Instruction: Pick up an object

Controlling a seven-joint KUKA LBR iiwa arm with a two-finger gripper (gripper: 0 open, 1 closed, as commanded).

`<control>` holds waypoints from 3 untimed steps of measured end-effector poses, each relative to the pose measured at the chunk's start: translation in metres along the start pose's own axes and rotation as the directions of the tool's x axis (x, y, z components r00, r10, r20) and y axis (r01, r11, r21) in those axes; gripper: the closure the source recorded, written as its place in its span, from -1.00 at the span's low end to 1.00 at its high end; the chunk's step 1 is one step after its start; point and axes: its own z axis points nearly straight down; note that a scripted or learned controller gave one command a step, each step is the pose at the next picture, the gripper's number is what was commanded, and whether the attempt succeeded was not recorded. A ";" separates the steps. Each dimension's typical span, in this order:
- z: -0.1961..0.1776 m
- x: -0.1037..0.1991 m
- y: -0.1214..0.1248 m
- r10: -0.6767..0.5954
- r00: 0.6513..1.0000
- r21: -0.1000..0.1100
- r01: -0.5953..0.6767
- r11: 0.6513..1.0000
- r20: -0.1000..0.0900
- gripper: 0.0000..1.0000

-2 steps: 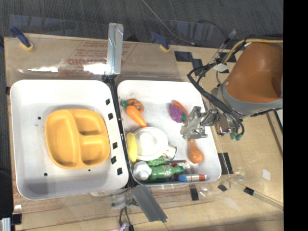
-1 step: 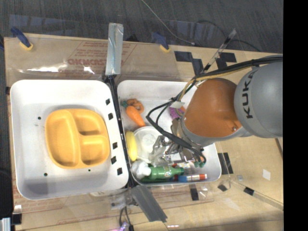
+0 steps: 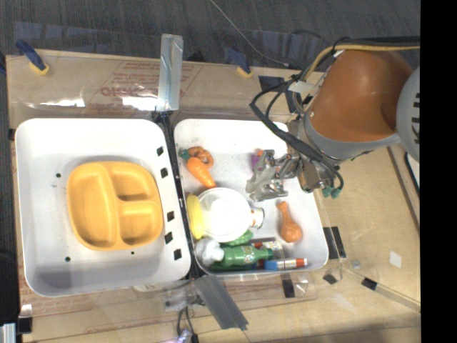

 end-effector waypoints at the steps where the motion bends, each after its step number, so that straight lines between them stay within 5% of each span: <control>1: -0.041 -0.064 -0.046 -0.122 0.993 -0.003 0.122 0.993 -0.007 1.00; 2: 0.057 0.005 -0.021 -0.088 0.996 -0.009 0.088 0.996 -0.019 1.00; 3: -0.016 -0.058 -0.046 0.041 0.999 -0.002 -0.041 0.999 -0.007 1.00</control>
